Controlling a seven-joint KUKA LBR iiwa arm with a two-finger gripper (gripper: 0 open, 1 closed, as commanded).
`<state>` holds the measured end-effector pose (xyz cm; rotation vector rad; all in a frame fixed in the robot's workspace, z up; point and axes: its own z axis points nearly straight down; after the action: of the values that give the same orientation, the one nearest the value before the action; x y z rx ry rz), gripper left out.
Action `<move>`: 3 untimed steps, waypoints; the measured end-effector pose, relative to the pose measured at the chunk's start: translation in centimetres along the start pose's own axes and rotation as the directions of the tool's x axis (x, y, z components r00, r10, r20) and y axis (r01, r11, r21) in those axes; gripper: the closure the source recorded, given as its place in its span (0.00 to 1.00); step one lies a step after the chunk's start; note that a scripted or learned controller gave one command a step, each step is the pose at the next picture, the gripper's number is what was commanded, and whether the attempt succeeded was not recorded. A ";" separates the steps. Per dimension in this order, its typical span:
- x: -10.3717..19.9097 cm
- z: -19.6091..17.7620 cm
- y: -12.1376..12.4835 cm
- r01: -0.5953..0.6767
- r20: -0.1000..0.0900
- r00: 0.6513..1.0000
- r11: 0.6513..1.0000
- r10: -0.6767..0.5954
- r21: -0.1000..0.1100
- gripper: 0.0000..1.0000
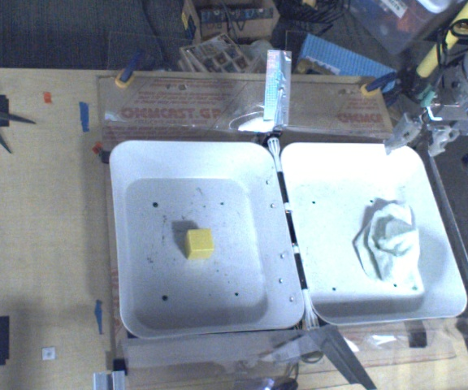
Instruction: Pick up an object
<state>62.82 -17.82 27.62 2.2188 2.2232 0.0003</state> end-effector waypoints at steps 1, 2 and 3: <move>0.0 0.0 0.0 0.000 0.000 1.000 1.000 0.000 0.000 0.00; 0.0 0.0 0.0 0.000 0.000 1.000 1.000 0.000 0.000 0.00; 5.1 18.1 -4.4 -0.067 0.000 0.998 0.998 0.067 -0.003 0.00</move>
<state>58.37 -12.71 9.49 2.2902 2.1459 0.0031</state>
